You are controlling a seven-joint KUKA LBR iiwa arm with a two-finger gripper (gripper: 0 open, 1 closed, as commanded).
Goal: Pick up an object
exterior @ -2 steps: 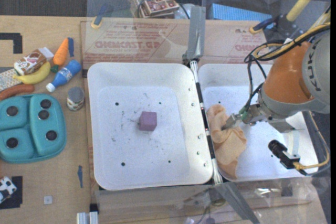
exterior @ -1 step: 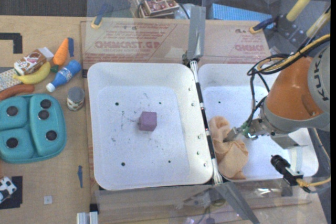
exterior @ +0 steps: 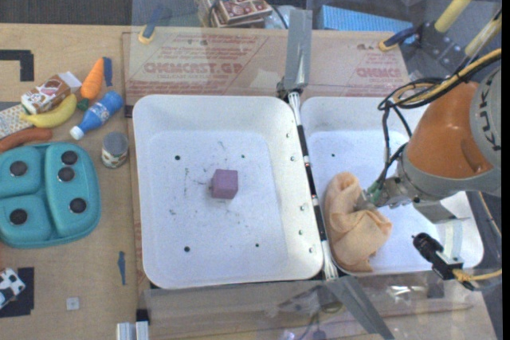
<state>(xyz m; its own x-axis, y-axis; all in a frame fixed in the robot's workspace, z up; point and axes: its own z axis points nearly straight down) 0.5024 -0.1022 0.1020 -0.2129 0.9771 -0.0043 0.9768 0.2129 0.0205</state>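
Gripper (exterior: 371, 199) sits low in the right bin (exterior: 351, 119), pressed into the tan cloth (exterior: 355, 223) bunched against that bin's left wall, near side. I cannot tell its state from this angle. Purple cube (exterior: 224, 184) lies alone mid-floor in the left bin (exterior: 159, 123), well apart from the arm.

1. Two white bins (exterior: 215, 111) side by side on the surface.
2. One purple cube (exterior: 224, 183) (in the left bin).
3. One tan cloth (exterior: 355, 223) (in the right bin).
4. Left of the bins: one banana (exterior: 49, 115), one carrot (exterior: 94, 79), one bottle (exterior: 97, 114), one can (exterior: 115, 149), one teal tray (exterior: 46, 191).
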